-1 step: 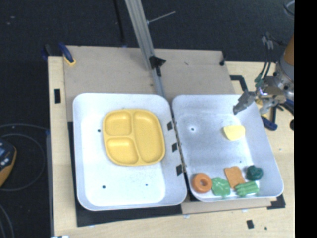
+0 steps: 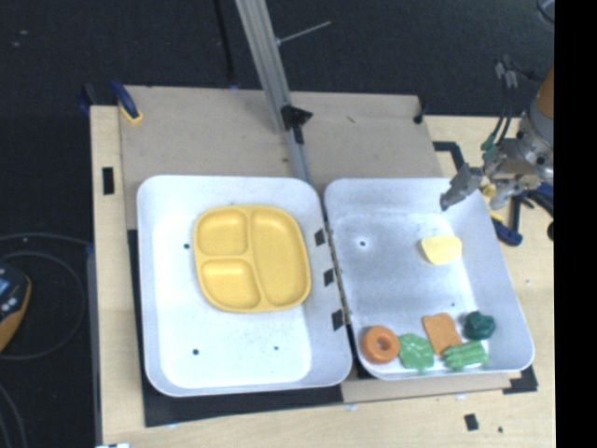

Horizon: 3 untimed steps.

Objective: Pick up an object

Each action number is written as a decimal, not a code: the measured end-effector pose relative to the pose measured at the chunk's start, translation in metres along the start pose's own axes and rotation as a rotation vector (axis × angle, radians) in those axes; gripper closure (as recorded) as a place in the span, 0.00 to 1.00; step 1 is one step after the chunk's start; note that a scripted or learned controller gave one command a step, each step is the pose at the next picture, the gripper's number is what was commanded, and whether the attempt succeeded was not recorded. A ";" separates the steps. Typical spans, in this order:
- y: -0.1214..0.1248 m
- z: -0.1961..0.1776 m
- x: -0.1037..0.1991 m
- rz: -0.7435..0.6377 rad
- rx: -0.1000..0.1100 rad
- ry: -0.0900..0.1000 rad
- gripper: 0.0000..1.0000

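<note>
The right bin (image 2: 373, 208) holds the loose objects. A pale yellow piece (image 2: 440, 248) lies alone toward its right side. Along the near edge sit an orange ring (image 2: 380, 343), a light green lump (image 2: 416, 351), an orange block (image 2: 439, 330), a green piece (image 2: 465, 354) and a dark green piece (image 2: 479, 325). My gripper (image 2: 476, 197) hangs over the bin's far right corner, up and to the right of the yellow piece. It is open, with nothing between its fingers.
The left bin (image 2: 168, 343) carries a yellow three-compartment plate (image 2: 252, 257). A slanted metal post (image 2: 266, 54) rises behind the bins. Cables and a blue clamp (image 2: 508, 227) sit just outside the right bin's right rim.
</note>
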State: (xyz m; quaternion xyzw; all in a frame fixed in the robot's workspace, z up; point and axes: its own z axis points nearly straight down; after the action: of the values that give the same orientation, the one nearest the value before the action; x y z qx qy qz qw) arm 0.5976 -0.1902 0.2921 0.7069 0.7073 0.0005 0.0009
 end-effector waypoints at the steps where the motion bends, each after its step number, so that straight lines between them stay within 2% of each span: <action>1: -0.001 0.043 0.004 0.000 0.003 -0.001 0.00; 3: -0.011 0.155 -0.010 0.001 0.005 0.000 0.00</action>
State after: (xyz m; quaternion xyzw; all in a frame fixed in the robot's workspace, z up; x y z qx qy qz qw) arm 0.5869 -0.1999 0.1373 0.7073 0.7069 -0.0015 -0.0009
